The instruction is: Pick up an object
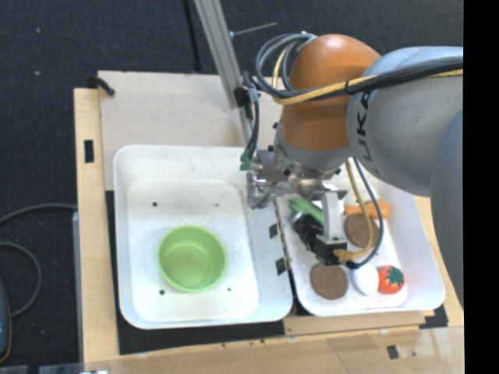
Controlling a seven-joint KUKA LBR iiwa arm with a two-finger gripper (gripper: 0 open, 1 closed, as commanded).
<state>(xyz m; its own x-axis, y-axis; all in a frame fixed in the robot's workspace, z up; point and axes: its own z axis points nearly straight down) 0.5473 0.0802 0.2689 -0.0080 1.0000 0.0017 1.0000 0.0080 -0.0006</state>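
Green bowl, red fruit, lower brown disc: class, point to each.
green bowl (192,258), camera view, inner floor.
red fruit (391,280), camera view, red body.
lower brown disc (330,281), camera view, top face.

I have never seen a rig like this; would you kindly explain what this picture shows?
This is a single picture from a camera fixed above a bench, looking down at a slant. The big grey shape with the orange band is a robot arm, reaching in from the right. At its end is the gripper, the tool for picking things up; it hangs over the divide between two shallow white bins. The left bin holds a green bowl. The right bin holds two brown discs, a white piece, a red fruit, an orange piece and a green piece. Whether the gripper holds anything, I cannot tell.
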